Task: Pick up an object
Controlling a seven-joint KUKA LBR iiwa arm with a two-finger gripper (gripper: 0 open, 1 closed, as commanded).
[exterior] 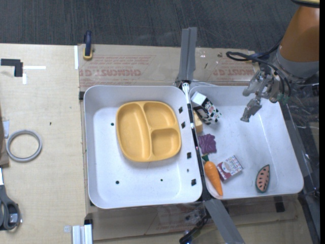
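Observation:
The right bin [274, 136] holds several small items. A black-and-white cow-patterned carton [205, 109] and a yellow block [197, 124] lie by its left wall. Below them sit a purple grape bunch [207, 144], an orange carrot [214, 177], a red-and-white packet [229, 168] and a watermelon slice [262, 178]. My gripper [250, 102] hangs over the bin's upper right part, open, with nothing between its fingers. It is apart from every item, about a hand's width right of the carton.
The left bin [101, 177] carries a yellow divided plate [149, 130]. On the bench to the left lie a grey tape roll [23, 145] and scissors [7, 213]. A blue clamp [88, 44] stands at the back. Cables [244, 57] trail near the wrist.

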